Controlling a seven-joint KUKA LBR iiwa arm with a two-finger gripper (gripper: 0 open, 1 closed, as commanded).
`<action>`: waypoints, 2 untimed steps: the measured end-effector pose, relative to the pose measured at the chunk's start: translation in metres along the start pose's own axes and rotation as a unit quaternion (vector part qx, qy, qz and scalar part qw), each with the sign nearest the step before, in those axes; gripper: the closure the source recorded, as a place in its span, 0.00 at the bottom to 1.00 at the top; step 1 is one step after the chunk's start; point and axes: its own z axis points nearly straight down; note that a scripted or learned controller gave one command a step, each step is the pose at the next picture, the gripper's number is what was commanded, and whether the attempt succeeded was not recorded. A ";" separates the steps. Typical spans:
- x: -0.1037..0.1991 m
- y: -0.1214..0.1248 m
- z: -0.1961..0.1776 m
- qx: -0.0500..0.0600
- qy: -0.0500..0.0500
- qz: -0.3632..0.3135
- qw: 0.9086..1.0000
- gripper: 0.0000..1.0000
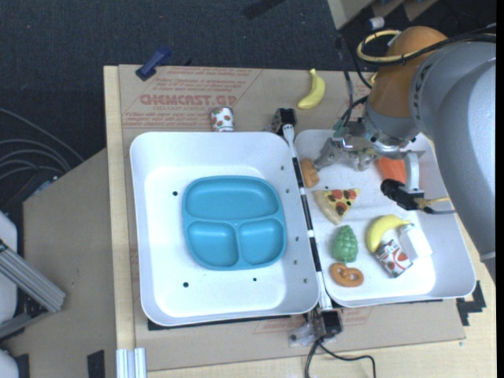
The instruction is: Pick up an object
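My gripper hangs low over the far end of the right bin, below the orange wrist band. Its two metal fingers stand apart, open, and I see nothing between them. Just left of the gripper, a brown bread-like piece lies against the bin's left wall. An orange object lies to the gripper's right, partly hidden by the arm. Nearer the front lie a pizza slice, a yellow banana, a green vegetable, a pretzel and a red-and-white can.
The left bin holds a blue divided plate. On the cardboard behind the bins lie a second banana, a small can and a blue item. The arm's grey body covers the right bin's far right corner.
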 end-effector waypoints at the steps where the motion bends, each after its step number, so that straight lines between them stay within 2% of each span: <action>1: 0.000 0.001 -0.010 -0.001 -0.001 0.000 1.000 1.00; 2: 0.000 0.001 -0.010 -0.001 -0.001 0.000 1.000 0.00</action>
